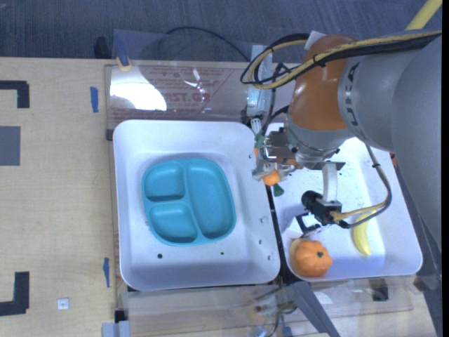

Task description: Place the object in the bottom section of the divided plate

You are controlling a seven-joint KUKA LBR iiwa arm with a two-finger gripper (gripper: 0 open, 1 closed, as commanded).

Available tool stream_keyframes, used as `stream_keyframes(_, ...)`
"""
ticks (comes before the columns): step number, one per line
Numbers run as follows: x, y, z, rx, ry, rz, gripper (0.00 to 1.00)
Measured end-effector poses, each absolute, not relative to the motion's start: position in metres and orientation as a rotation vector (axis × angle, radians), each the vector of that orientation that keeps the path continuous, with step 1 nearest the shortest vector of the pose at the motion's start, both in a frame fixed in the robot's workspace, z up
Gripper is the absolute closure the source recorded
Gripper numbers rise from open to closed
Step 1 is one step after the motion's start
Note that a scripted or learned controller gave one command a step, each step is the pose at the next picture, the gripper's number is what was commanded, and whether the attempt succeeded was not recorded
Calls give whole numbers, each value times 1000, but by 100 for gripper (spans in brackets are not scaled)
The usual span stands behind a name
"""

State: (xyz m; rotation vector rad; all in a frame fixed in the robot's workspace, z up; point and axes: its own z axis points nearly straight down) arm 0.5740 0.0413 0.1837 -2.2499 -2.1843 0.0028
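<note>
A blue divided plate (188, 199) with three sections lies in the left bin (133, 258). My gripper (270, 170) hangs over the wall between the two bins, just right of the plate. A small orange object with a green tip (272, 179) sits between its fingertips, lifted off the bin floor. The grey arm with its orange band (319, 104) reaches in from the upper right and hides part of the right bin.
In the right bin (403, 255) an orange round fruit with a green stem (310, 257) rests near the front edge. A yellow banana (361, 241) lies to its right. A clear plastic sheet (175, 90) lies behind the left bin.
</note>
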Motion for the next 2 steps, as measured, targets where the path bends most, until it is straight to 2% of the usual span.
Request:
stream_keyframes(1,589,50,165,-2246,-2256,-43,100)
stream_keyframes(2,584,56,160,-2222,-2311,-54,100)
